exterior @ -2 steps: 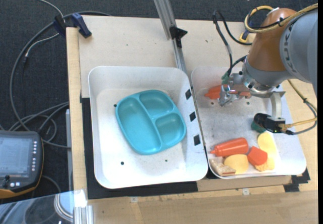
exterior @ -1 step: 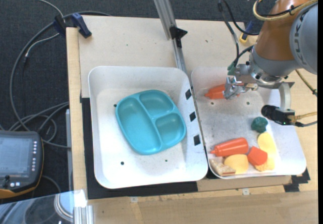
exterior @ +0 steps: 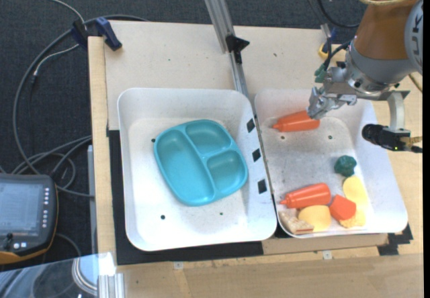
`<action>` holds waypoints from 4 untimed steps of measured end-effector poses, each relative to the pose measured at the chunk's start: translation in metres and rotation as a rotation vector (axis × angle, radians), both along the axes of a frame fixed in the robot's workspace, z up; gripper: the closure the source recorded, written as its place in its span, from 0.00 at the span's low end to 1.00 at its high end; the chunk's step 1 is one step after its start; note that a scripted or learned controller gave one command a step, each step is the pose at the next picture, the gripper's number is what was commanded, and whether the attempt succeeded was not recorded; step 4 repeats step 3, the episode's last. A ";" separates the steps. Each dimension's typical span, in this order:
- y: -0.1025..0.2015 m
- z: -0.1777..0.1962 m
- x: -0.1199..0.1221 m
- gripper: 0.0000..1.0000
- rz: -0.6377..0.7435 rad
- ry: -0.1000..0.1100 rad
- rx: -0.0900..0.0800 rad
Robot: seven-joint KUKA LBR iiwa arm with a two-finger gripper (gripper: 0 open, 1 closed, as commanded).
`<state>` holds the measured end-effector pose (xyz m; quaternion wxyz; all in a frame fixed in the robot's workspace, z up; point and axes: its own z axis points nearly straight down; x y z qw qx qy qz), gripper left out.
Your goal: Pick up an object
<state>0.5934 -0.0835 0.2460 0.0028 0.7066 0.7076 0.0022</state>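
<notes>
An orange bottle-shaped toy (exterior: pixel 295 122) lies across the far part of the right bin (exterior: pixel 386 182), its neck pointing left. My gripper (exterior: pixel 318 109) comes down from the right, and its tip meets the right end of that toy. From this angle the wrist body hides how the tip sits against the toy. A second orange bottle toy (exterior: pixel 306 194) lies near the bin's front left.
A green toy (exterior: pixel 346 165), yellow pieces (exterior: pixel 354 189), a red-orange piece (exterior: pixel 342 207) and a tan slice (exterior: pixel 295 224) cluster at the right bin's front. The left bin (exterior: pixel 134 209) holds a teal divided plate (exterior: pixel 199 161). A metal post (exterior: pixel 222 15) rises behind the bins.
</notes>
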 end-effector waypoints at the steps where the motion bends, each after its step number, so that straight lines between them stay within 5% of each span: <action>1: 0.054 -0.012 -0.015 1.00 0.004 0.011 0.004; 3: 0.158 -0.025 -0.043 1.00 0.004 0.012 0.003; 4: 0.158 -0.025 -0.043 1.00 0.004 0.012 0.003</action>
